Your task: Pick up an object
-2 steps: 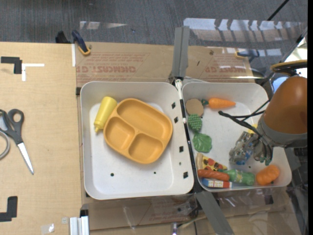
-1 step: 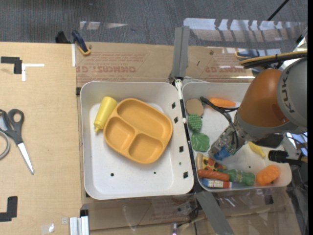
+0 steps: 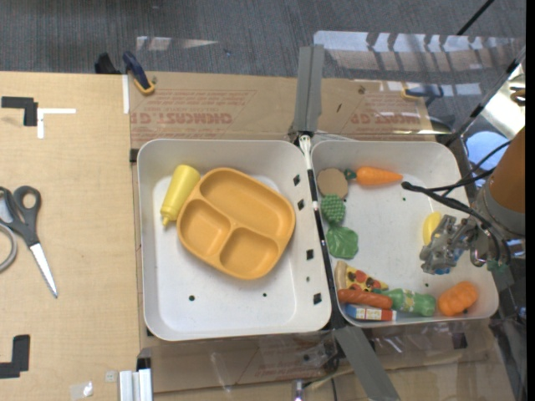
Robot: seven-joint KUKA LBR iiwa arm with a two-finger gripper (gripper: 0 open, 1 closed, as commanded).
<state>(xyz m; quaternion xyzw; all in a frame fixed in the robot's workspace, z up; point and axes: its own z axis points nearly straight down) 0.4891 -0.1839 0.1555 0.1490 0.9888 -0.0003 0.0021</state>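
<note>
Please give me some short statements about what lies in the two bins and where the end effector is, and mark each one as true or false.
1. The yellow divided plate lies in the left bin. True.
2. The carrot lies in the left bin. False: it is in the right bin, near its far wall.
3. The end effector is over the right bin. True.
4. The scissors lie inside a bin. False: they lie on the bench, left of both bins.
5. A yellow bottle lies beside the plate. True.

The pincer (image 3: 438, 253) hangs over the right bin (image 3: 393, 159), near a yellow toy (image 3: 430, 225).
</note>
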